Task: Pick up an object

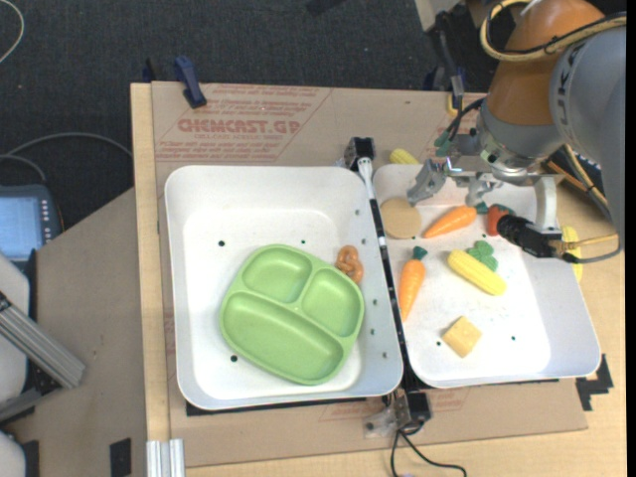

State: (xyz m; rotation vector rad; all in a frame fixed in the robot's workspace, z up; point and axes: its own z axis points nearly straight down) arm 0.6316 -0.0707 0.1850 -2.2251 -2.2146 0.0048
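My gripper [454,183] hangs over the far end of the right bin [556,356], fingers spread open with nothing between them. Just below it lies an orange carrot [449,221], slanted. A tan round disc [401,218] rests to the carrot's left against the bin wall. A second carrot [410,283] lies further forward, with a yellow corn cob [476,270] to its right. Near the front sits a yellow cheese cube [461,336]. A small red piece [494,217] sits right of the first carrot.
The left bin [189,266] holds a green divided plate [292,312] and a small orange-brown piece [349,261] at its right wall. A yellow piece [402,156] lies on the bench beyond the right bin. The arm comes in from the upper right.
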